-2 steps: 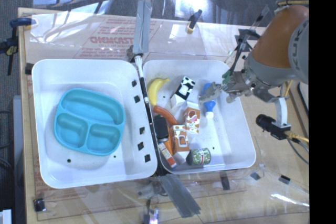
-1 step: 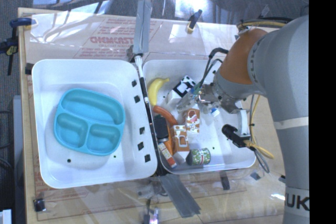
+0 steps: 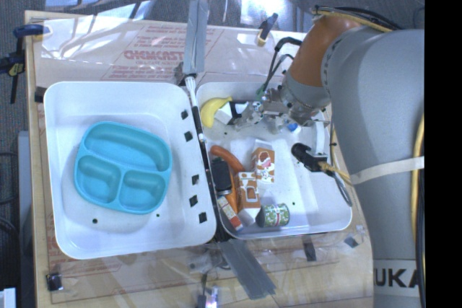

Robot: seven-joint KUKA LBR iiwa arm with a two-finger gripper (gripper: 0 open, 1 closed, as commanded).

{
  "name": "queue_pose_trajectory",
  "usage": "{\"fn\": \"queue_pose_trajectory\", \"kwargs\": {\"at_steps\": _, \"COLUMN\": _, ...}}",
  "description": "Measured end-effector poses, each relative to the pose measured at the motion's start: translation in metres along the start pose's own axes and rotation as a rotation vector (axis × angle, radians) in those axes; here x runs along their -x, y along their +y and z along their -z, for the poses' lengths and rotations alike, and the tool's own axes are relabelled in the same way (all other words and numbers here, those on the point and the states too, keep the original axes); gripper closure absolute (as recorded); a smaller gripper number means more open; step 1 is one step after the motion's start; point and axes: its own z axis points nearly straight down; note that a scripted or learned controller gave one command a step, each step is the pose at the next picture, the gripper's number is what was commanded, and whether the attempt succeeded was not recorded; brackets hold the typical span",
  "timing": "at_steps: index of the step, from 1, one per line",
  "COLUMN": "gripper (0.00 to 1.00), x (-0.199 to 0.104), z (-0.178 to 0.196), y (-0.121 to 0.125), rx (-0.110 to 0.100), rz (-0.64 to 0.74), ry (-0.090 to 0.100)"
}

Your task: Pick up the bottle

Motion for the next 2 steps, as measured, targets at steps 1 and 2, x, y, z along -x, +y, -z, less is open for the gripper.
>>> {"fn": "queue_pose_trajectory", "kwargs": {"at_steps": 1, "gripper": 0.0, "x": 0.002, "z": 0.092, "y": 0.02, "rx": 0.009, "rz": -0.093, "ry": 0.0}}
{"fn": "queue_pose_trajectory", "kwargs": {"at_steps": 2, "gripper": 0.0, "x": -0.007, "z": 0.029, "y": 0.025, "rx": 0.031, "rz": -0.065, "ry": -0.002}}
